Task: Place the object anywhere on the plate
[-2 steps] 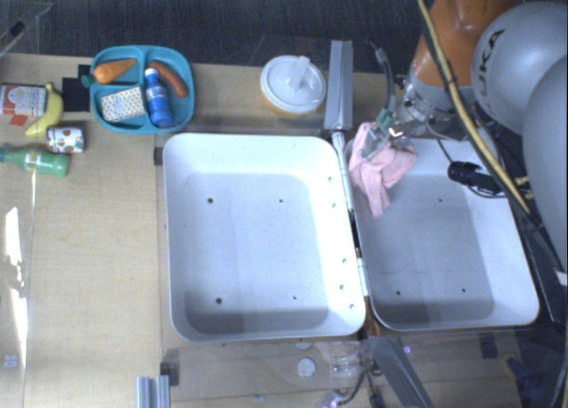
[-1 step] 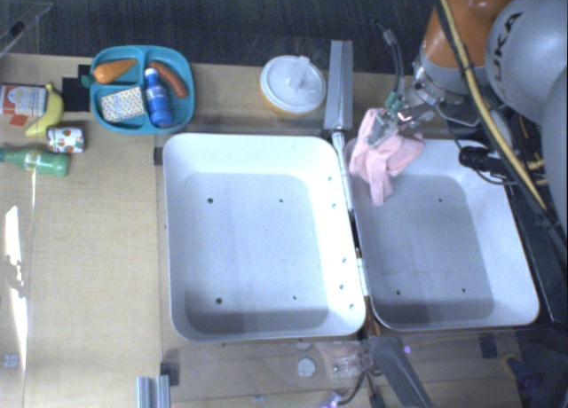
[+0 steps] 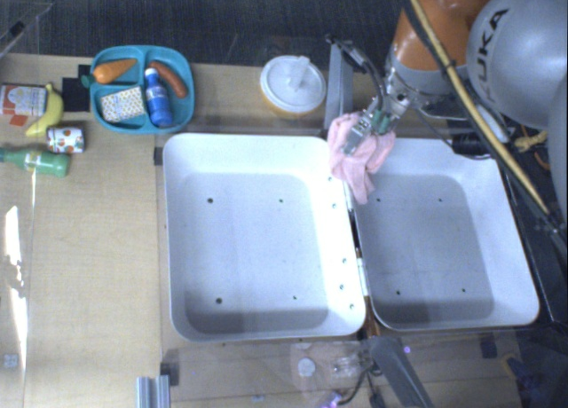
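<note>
Camera view, from above: the pale wooden bench (image 3: 89, 264) carries two shallow white bins side by side, the left white bin (image 3: 257, 238) and the right white bin (image 3: 444, 238). The grey KUKA arm with an orange band (image 3: 497, 34) reaches in from the right. A blue divided plate (image 3: 183, 67), holding toy food, sits on the bench beyond the left bin's far left corner, well apart from the arm. A round white-lidded container (image 3: 293, 85) stands just behind the bins.

A soft pink cloth (image 3: 359, 156) hangs over the far end of the wall between the two bins, its upper folds pinched in the gripper (image 3: 371, 124), whose fingers are closed on the fabric.

Assessment: the cloth is light, limp and not fragile; it will drape and swing in transit. A bunched fold near the top appears the soundest hold; a thin edge could slip free.
</note>
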You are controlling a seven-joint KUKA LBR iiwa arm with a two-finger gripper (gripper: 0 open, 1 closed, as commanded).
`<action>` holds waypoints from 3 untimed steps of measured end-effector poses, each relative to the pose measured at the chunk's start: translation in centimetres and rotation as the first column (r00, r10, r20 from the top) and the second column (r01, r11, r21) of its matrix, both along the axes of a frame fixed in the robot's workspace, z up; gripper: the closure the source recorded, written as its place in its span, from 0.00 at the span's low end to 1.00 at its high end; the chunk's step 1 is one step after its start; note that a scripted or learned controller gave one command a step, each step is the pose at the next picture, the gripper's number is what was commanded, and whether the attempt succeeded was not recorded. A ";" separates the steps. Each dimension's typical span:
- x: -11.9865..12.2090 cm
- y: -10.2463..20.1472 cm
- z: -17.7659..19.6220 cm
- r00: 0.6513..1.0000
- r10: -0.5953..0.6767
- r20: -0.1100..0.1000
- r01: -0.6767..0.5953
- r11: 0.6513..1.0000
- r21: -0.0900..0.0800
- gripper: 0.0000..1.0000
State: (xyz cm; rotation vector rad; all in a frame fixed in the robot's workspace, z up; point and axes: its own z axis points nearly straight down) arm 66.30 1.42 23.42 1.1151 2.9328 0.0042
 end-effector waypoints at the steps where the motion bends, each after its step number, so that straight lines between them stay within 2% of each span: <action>1: -1.0 4.6 -0.9 0.921 0.390 0.001 -0.390 0.921 -0.002 1.00; 2: -3.2 9.6 0.1 0.749 0.663 0.001 -0.663 0.749 -0.003 1.00; 3: -4.9 14.5 -0.4 0.747 0.665 0.000 -0.665 0.747 -0.002 1.00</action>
